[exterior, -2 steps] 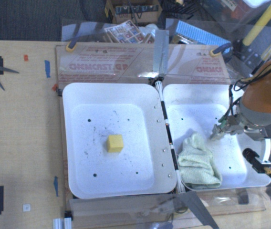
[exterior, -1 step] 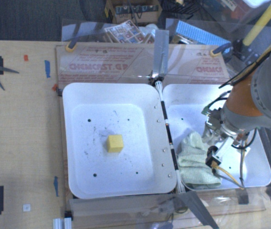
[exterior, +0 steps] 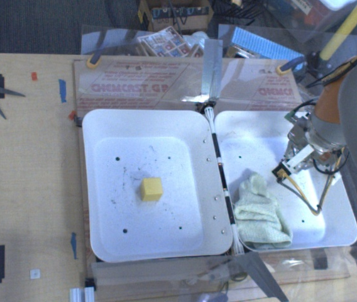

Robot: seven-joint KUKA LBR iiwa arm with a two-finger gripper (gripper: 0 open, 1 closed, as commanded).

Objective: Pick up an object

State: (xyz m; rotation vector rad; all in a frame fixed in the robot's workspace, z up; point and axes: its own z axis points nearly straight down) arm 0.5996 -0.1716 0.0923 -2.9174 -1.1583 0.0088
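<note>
A small yellow cube lies near the middle of the left bin. A crumpled pale green cloth rests in the right bin, against its left wall near the front. My gripper hangs over the right half of the right bin, to the right of the cloth and a little farther back, apart from it. Nothing shows between its fingers. The grey arm with its orange band comes in from the right edge.
A metal divider runs between the two bins. Clear plastic sheets and a blue pad lie behind the bins. The wooden bench top stretches to the left, with tape marks on it.
</note>
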